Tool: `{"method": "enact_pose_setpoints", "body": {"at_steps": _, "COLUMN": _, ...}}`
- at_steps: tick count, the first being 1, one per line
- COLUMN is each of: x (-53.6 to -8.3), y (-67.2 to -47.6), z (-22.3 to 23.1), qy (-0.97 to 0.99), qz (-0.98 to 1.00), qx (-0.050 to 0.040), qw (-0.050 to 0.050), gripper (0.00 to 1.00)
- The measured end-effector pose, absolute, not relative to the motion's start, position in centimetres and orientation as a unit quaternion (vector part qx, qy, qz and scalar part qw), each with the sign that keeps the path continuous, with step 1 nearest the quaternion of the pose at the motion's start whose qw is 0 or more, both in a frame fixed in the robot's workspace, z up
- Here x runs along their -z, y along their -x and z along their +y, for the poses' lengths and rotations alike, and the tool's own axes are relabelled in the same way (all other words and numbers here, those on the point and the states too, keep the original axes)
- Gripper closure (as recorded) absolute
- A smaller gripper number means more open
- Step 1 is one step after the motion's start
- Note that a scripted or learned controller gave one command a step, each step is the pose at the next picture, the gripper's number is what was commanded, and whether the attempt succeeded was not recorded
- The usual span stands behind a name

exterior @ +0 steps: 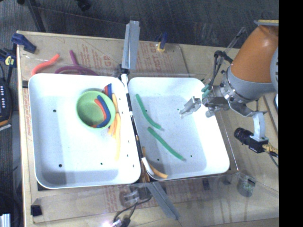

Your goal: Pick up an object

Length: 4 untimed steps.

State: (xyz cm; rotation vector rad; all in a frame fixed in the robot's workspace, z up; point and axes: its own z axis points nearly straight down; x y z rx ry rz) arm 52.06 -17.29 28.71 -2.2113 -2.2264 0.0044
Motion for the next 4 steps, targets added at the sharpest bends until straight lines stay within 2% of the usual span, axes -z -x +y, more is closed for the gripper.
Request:
{"method": "enact_pose_setpoints", "body": {"at_steps": 1, "x": -19.0, "y": -55.7, "z": -11.8, "qy": 0.713, "qz": -0.701, "qx": -0.0024, "qw": 0.002, "gripper": 0.00}}
{"method": "enact_pose_setpoints", "body": {"at_steps": 2, "x": -9.1, "y": -56.2, "z": -12.4, "qy": 0.697, "qz": -0.717, "qx": -0.0014, "qw": 0.001, "gripper": 0.00}}
{"method": "enact_pose_setpoints", "body": {"at_steps": 3, "x": -10.1, "y": -56.1, "z": -12.6, "qy": 0.695, "qz": -0.719, "qx": -0.0040, "qw": 0.000, "gripper": 1.00}}
{"method": "enact_pose_setpoints", "body": {"at_steps": 4, "x": -10.1, "y": -56.1, "z": -12.6, "qy": 0.695, "qz": -0.719, "qx": -0.0039, "qw": 0.000, "gripper": 0.00}}
